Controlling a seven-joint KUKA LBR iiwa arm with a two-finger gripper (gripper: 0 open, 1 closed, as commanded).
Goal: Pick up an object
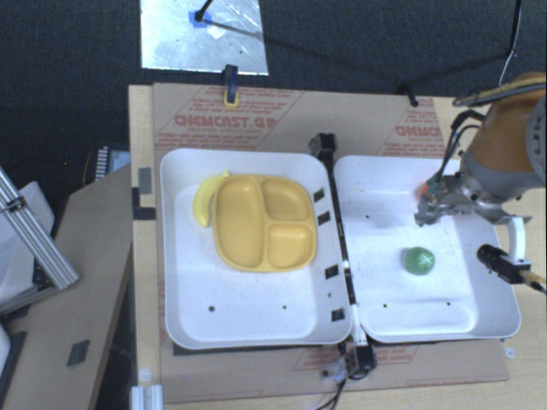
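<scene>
- Camera view: the tool (425,213) hangs over the right bin (376,314), near its far right part; whether it is open or closed I cannot tell.
- Green ball (419,260) lies on the bin floor just below the tool, apart from it.
- Yellow tray (261,222) and banana (202,202) sit in the left bin (188,306).

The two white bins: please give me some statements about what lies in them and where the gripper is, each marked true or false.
1. The yellow divided plate lies in the left bin. True.
2. The green ball lies in the left bin. False: it is in the right bin.
3. The gripper is above the right bin. True.
4. The banana lies on top of the green ball. False: it is beside the plate.
</scene>
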